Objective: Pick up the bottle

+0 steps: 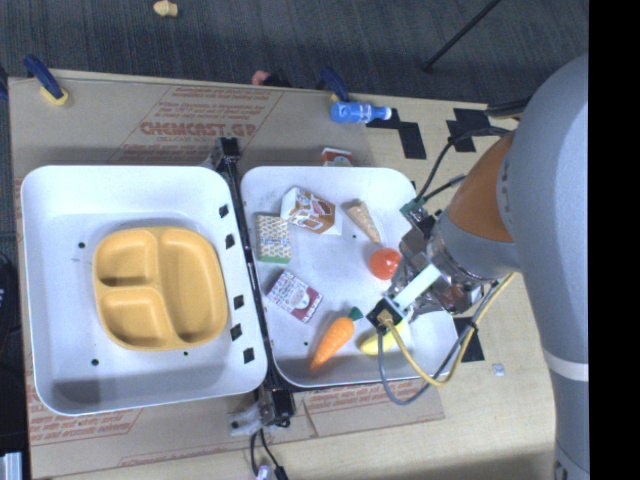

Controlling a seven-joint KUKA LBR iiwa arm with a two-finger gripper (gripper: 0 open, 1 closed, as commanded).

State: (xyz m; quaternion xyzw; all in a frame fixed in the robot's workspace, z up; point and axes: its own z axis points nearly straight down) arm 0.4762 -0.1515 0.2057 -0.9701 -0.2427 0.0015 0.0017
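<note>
Bottle (pixel 352 113) is the blue one with a pale cap, lying on its side on the tabletop (pixel 150 108). It is outside both bins, just past the far rim of the right bin (pixel 330 173). From the hand (pixel 440 293) that is well apart, up-view and a bit left.

Hand sits over the near-right part of the right bin. Whether it is spread or pressed together can't be told, as the wrist and arm cover it. Nothing visibly held.

Closest to the hand: tomato (pixel 384 262) just left of it, yellow fruit (pixel 370 345) and carrot (pixel 333 338) down-left. Cone (pixel 362 220) and carton (pixel 307 211) lie up-left, between hand and bottle.

Judgement: step in hand is the approach, grasp not started, and the hand is over the wrong spot. Next move calls for rising clear of the bin clutter, crossing the far rim, then closing across the bottle's narrow axis. It lies flat and round, so it could roll.
</note>
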